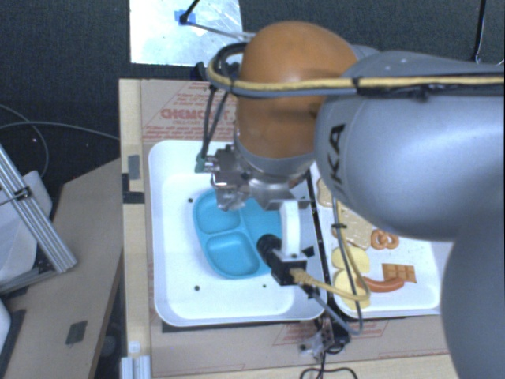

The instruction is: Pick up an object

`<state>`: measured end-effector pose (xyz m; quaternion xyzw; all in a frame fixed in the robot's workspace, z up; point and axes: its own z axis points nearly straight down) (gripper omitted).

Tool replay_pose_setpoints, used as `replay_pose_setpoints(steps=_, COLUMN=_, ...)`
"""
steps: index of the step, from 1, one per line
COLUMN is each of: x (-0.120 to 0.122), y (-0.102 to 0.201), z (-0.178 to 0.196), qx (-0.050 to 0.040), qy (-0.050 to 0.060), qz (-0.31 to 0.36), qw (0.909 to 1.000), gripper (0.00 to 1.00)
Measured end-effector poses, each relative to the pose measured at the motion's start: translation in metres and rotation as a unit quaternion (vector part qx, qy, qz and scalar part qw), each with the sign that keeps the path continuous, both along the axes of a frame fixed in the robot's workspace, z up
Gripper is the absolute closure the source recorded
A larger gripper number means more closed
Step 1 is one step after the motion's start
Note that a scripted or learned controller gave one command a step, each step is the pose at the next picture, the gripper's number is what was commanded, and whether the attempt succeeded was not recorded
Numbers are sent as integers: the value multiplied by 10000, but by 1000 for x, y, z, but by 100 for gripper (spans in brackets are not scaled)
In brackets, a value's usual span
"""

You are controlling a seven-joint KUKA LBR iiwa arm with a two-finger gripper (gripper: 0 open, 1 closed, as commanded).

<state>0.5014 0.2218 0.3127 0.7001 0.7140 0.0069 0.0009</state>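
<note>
**A:** How far along would you put it?

**B:** Early, I'd say. The blue divided tray [229, 239] lies flat on the floor of the left bin [170, 212], towards that bin's right half, and nothing about it looks lifted.

**A:** And the claw [230, 200]?

**B:** It sits low over the far end of the tray, under the arm's orange band [292, 77]. From this slant I cannot tell if it is open, closed or gripping anything (the wrist body covers most of it).

**A:** So touching the tray or not?

**B:** It overlaps the tray's far edge in the view, but whether it touches or merely hangs above, I can't say. No object is visibly in its grip.

**A:** Any other candidates?

**B:** The right bin [426, 294] holds small food-like pieces: a pretzel shape [384, 240], an orange waffle-like piece [398, 273], and a pale yellow one [351, 257], all lying just beside each other. The arm hides much of that bin.

**A:** So what's left?

**B:** By my reading, nearly everything: a secure grasp, then a lift clear of the bin. The reach down looks like the only part done.
</note>
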Motion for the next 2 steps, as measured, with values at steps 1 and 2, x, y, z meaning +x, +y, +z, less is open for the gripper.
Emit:
replay_pose_setpoints(steps=1, x=31, y=-26, z=54, qx=-31, qy=17, qz=-99, qw=9999, gripper=100)
replay_pose_setpoints(steps=2, x=30, y=-25, z=62, qx=-38, qy=37, qz=-55, qw=10000, gripper=100)
